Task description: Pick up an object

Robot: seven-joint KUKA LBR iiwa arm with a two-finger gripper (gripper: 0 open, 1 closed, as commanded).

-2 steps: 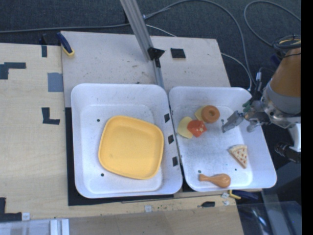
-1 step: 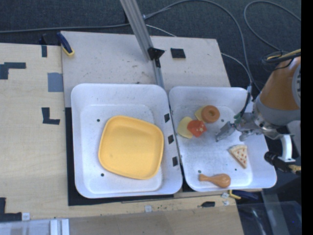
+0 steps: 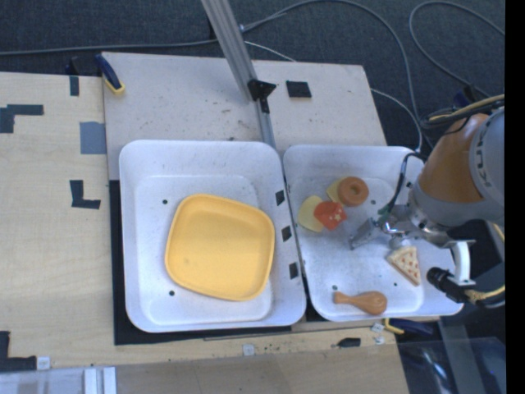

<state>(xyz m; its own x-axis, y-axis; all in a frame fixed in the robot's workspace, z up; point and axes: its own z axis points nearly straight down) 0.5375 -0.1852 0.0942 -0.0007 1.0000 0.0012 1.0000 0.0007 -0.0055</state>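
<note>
Camera view: the gripper (image 3: 361, 235) sits low in the right bin (image 3: 324, 306).
Grip state: cannot tell.
Nearest target: red toy (image 3: 330, 214), just left of the gripper, touching a pale yellow piece (image 3: 309, 213).
Handling: probably light, stiff, smooth plastic (may slip); pinch across its middle.
Others: orange round toy (image 3: 353, 190), cracker wedge (image 3: 405, 264), drumstick (image 3: 362, 301).

A long grey metal pole (image 3: 234, 48) slants across the pale wooden bench (image 3: 49, 220). Black cables (image 3: 394, 31) curl over the dark blue carpet floor (image 3: 82, 11). A small blue and yellow clamp (image 3: 111, 74) sits on the bench's far edge.
</note>
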